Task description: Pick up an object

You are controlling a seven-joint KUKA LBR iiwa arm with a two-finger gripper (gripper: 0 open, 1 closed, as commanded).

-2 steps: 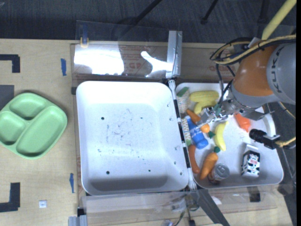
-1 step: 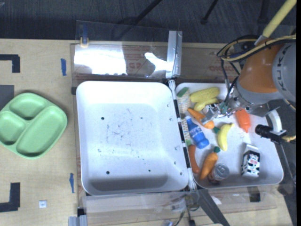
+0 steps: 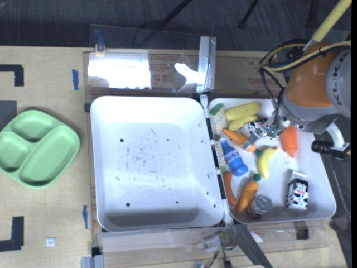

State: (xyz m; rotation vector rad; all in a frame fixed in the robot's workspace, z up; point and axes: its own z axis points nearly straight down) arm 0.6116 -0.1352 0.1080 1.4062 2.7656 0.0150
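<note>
Nothing is lifted yet, as far as I can judge: every item lies in the right bin (image 3: 329, 202) and the left bin (image 3: 150, 161) holds nothing. My tool (image 3: 266, 128) is low over the far part of the right bin; whether it is apart or together, I cannot tell. Just left of it lies a small carrot (image 3: 239, 139), the corn cob (image 3: 242, 113) beyond, a banana (image 3: 266, 162) nearer.

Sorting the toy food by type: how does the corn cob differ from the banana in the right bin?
The corn cob lies near the bin's far edge, roughly crosswise; the banana sits mid-bin, running more up-down. The corn cob looks paler, straighter and bumpy; the banana is brighter, curved and smooth. Both are yellow, in the right bin.
</note>
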